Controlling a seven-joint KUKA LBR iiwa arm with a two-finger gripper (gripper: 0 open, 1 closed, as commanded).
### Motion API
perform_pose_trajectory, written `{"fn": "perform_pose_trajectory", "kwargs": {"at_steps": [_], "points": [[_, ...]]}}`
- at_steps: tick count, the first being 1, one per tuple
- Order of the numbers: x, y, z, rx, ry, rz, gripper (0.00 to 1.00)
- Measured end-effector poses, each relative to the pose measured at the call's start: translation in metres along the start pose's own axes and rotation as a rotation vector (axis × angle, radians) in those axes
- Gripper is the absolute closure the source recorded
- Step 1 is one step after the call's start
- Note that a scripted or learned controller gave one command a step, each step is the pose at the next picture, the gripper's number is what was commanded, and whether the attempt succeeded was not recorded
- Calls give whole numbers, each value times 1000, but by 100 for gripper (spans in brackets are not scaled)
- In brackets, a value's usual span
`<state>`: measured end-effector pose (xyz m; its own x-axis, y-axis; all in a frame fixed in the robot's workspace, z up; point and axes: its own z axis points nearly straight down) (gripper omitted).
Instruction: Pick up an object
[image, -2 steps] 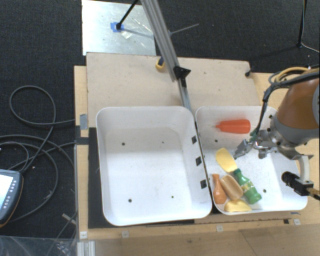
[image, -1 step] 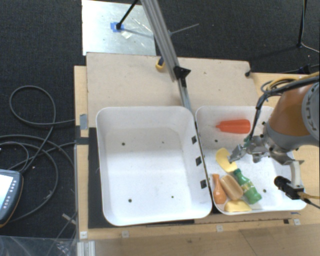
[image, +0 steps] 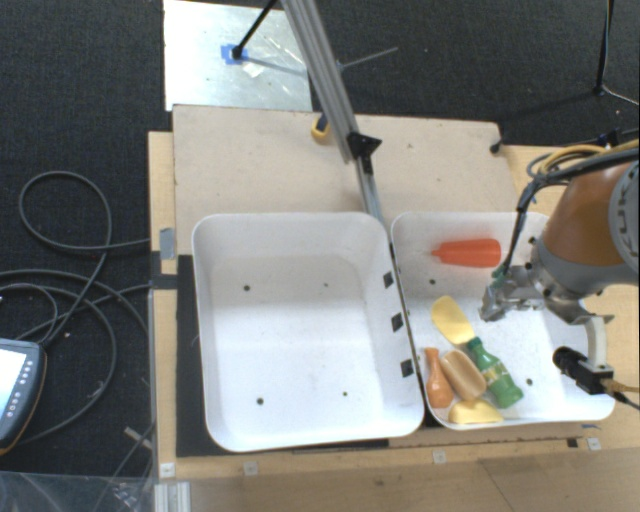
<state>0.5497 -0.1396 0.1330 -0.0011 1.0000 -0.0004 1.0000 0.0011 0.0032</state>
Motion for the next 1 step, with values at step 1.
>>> {"fn": "perform_pose_trajectory", "kwargs": {"at_steps": [1], "points": [[5,0,-63,-5,-1,-5,100]]}}
